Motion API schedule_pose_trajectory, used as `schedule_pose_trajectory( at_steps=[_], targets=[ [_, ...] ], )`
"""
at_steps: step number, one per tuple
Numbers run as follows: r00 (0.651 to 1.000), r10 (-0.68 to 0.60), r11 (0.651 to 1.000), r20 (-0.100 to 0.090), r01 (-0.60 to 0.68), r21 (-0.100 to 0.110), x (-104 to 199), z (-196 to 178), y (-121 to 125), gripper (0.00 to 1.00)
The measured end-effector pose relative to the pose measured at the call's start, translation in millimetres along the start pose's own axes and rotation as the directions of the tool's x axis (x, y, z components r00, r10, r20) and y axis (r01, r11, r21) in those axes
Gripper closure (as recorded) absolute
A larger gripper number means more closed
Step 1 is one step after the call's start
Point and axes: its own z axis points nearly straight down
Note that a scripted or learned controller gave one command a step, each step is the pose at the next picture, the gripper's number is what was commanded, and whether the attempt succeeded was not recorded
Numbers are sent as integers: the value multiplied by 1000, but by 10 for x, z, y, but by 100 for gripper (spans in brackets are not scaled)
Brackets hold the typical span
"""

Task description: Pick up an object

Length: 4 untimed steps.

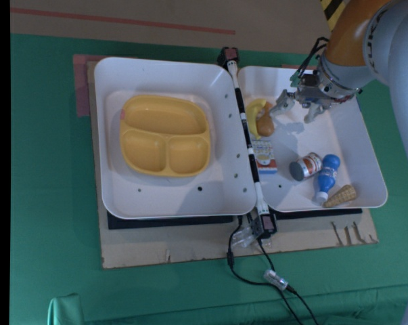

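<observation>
My gripper [298, 108] hangs over the back part of the right bin [356, 137], its two fingers spread apart with nothing between them. Just left of it lies a yellow and orange rounded item [261, 116] against the bin's left wall. Below that lies a small white carton [264, 157]. Toward the front of the bin are a tin can [305, 166] on its side, a blue and white bottle [326, 175] and a waffle cone [341, 196].
The left bin [116, 80] holds a yellow divided tray [166, 135]. A black divider rail [247, 144] runs between the bins. Cables [271, 276] trail over the green bench in front. The grey arm [386, 32] enters from the upper right.
</observation>
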Motion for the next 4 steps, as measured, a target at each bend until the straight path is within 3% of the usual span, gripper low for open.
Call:
schedule_pose_trajectory(
  at_steps=[1,2,4],
  targets=[
    [1000,-3,1000,0,3,21,102,180,708,0],
    [1000,4,1000,2,-4,3,160,172,68,0],
    [1000,4,1000,2,-4,2,160,172,68,0]
  ],
)
